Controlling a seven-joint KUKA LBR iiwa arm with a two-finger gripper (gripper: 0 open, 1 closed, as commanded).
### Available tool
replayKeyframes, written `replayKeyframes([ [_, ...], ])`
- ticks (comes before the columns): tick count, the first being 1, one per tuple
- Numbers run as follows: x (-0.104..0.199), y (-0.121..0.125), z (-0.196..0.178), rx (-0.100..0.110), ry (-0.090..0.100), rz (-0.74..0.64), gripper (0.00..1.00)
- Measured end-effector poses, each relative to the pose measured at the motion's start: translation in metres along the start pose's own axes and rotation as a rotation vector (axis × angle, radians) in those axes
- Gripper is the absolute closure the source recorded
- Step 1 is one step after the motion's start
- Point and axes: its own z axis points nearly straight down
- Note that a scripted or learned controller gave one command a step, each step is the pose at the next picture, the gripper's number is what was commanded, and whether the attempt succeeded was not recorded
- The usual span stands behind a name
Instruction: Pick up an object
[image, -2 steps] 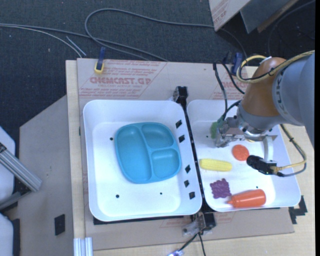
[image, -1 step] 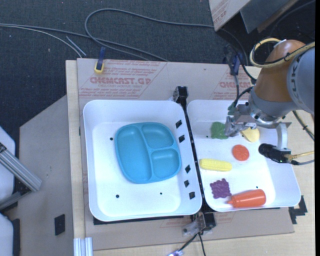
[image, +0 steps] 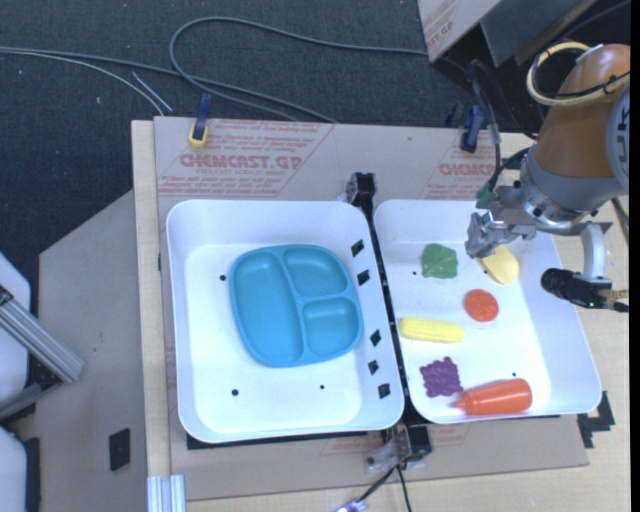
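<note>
Across the worktop (image: 150, 330), your pincer (image: 487, 240), its opening hard to tell, hangs just beside the yellow lemon (image: 501, 266), between it and the green broccoli (image: 438, 262).

You get bright, even light from overhead. The white bins (image: 190, 330) glare almost flat, and the blue tray (image: 295, 305) and toy food cast only faint, soft shadows. Detail is slightly soft and grainy, and the dark floor (image: 70, 120) stays dim.

Grey arm (image: 570, 185) with a broad orange band (image: 585, 105); yellow cable (image: 553, 62) looped above; dull metal wrist.
</note>
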Motion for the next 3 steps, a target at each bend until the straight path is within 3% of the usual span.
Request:
replayKeyframes([
  [1, 0.0, 0.001, -0.023, 0.003, 0.001, 0.0, 1.0],
  [3, 0.095, 0.018, -0.034, 0.006, 0.003, -0.004, 1.0],
])
